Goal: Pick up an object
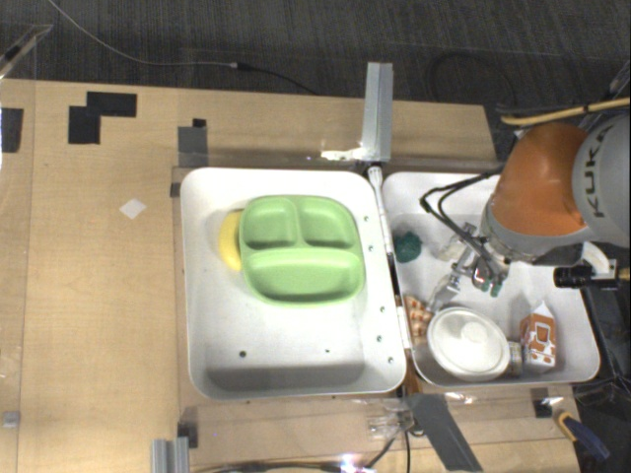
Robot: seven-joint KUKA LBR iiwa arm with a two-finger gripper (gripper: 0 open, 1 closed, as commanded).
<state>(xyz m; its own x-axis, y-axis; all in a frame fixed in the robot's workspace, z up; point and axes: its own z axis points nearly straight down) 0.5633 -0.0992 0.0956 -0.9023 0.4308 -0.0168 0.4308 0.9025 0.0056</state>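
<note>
My gripper (461,272) hangs low over the middle of the right bin (592,358), under the arm's orange band. Its metal fingers point down and to the left. Just below them lies a round white bowl (467,343). A teal object (407,246) sits to the gripper's left, near the bin's left wall. A small brown patterned item (418,314) lies beside the bowl. An orange and white packet (538,339) rests at the bin's lower right.
The left bin (286,358) holds a green divided plate (299,247) with a yellow object (229,240) tucked under its left edge. A metal post (378,111) stands behind the gap between the bins. Cables loop beside the arm.
</note>
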